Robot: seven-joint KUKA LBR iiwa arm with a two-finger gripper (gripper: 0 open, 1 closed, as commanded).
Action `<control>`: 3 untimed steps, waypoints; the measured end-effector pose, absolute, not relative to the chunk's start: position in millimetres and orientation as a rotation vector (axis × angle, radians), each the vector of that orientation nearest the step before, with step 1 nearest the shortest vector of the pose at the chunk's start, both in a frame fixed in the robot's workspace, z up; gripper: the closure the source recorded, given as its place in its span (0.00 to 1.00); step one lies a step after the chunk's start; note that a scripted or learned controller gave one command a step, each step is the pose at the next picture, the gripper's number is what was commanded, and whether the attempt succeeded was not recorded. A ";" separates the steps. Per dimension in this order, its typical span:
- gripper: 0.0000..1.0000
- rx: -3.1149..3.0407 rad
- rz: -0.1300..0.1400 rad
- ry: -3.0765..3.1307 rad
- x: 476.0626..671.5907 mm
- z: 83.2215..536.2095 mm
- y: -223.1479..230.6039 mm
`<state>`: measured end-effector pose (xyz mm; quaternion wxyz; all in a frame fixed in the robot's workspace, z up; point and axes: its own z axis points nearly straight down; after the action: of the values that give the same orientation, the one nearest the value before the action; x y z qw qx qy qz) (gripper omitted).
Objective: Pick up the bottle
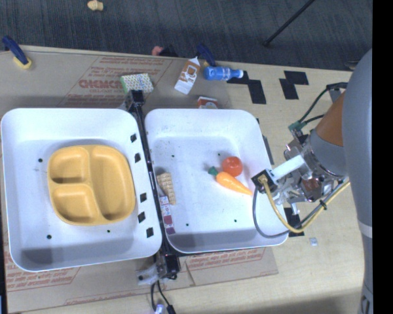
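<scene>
We judge the pick barely begun: our gripper [275, 185] hangs at the right bin's [183, 120] edge, its opening not something we can tell, while the bottle [219, 74] lies well beyond it, outside that bin, untouched.

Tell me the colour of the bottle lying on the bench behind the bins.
Blue, with a pale end; the bottle shows in the camera view.
</scene>
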<state>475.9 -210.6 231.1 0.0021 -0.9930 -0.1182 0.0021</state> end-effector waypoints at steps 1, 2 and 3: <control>1.00 -3.121 0.004 -0.332 476.3 237.8 -210.7; 1.00 -3.119 0.006 -0.327 476.2 238.4 -210.3; 1.00 -3.118 0.007 -0.327 476.0 235.8 -210.2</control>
<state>476.0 -210.2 235.8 0.0033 -0.9945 -0.1043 0.0022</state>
